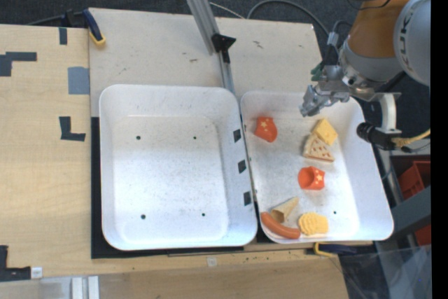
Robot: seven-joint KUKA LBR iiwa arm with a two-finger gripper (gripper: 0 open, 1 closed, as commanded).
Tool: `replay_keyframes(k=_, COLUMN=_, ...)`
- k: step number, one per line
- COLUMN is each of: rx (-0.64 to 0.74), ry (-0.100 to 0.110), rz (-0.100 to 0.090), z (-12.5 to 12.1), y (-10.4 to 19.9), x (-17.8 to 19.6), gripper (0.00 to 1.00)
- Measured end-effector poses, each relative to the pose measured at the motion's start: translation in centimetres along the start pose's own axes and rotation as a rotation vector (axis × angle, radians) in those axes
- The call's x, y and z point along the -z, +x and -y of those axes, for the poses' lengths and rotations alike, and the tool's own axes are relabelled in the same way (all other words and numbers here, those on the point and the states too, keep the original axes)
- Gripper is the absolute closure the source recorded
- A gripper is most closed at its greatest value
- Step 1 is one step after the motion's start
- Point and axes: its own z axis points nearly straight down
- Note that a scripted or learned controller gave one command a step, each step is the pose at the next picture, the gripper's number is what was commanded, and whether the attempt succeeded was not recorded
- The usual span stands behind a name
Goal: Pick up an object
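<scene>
1. The gripper (312,103) hangs over the upper part of the right bin (364,171). Its fingers are small, dark and blurred together, so whether they stand open or closed cannot be told. Nothing shows between them.
2. The arm (383,24) is cut off by the frame's right edge at about 2 o'clock; cables loop above it.
3. The yellow cheese block (325,131) lies just beside the gripper, toward 5 o'clock from it; whether they touch is unclear. The tan wedge (318,149) lies against the cheese block's 6 o'clock side.
4. The small red piece (265,129) sits toward 8 o'clock from the gripper, apart from it and near the bin's left wall.
5. The red-orange cup shape (311,178) lies at 6 o'clock from the gripper, near the bin's middle.
6. At the bin's 6 o'clock rim, the cone piece (286,208), the sausage (278,225) and the yellow round piece (313,223) crowd together; the sausage presses the wall.
7. Open floor shows along the right bin's 3 o'clock side and between the red piece and the cheese block.
8. The left bin (168,164) offers bare white floor across its whole width.
9. A metal post (199,0) slants in from 12 o'clock and ends between the bins.
</scene>
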Motion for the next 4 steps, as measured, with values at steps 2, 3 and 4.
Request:
replay_keyframes(k=2, rx=0.001, ry=0.0, rz=-0.001, z=4.7, y=9.7, x=0.9, gripper=1.0)
replay_keyframes(k=3, rx=0.001, ry=0.001, rz=0.0, z=6.0, y=15.2, x=-0.2, gripper=1.0)
replay_keyframes(k=4, rx=0.001, ry=0.002, rz=0.0, z=7.8, y=20.1, x=-1.1, gripper=1.0)
